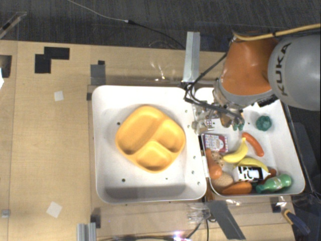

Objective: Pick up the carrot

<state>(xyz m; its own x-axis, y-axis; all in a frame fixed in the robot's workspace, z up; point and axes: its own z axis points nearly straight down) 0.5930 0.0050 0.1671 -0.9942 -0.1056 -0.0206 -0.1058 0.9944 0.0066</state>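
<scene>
The claw point(219, 118) is poised low over the right bin point(293, 149), evidently for a descent — whether it is spread or pressed together cannot be told. The carrot point(236, 188) is found well below it, wedged among piled toy food against the near wall — no contact is made.

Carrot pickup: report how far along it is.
Done: nothing visible. The carrot lies at the near edge of the right bin, beside the green bottle. In hand: the gripper hovers over the bin's far-left part. Left: travel to it, descent, grasp, lift.
</scene>
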